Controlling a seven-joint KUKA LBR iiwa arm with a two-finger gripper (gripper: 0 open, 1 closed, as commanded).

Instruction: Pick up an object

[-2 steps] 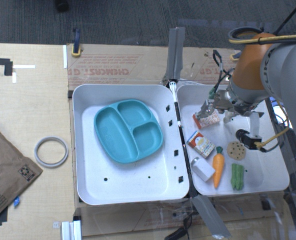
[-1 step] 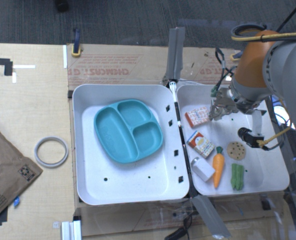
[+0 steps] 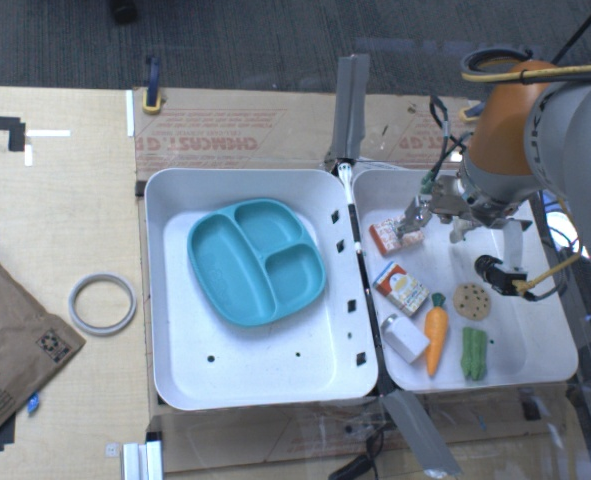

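arm: grey KUKA arm with orange band [image 3: 535, 118] reached over right shallow white bin [image 3: 545, 363] | left bin: teal three-section plastic plate [image 3: 257, 261] | gripper [image 3: 412, 226]: open/closed state unreadable, sat just beside small red-and-white carton [image 3: 384, 236], nearest target | advice: centre on carton, descend straight, keep off bin divider

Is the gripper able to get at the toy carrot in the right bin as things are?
Probably yes. The carrot lies uncovered in the right bin, but a white block beside it and green toy nearby leave tight room. The gripper hovers farther back.
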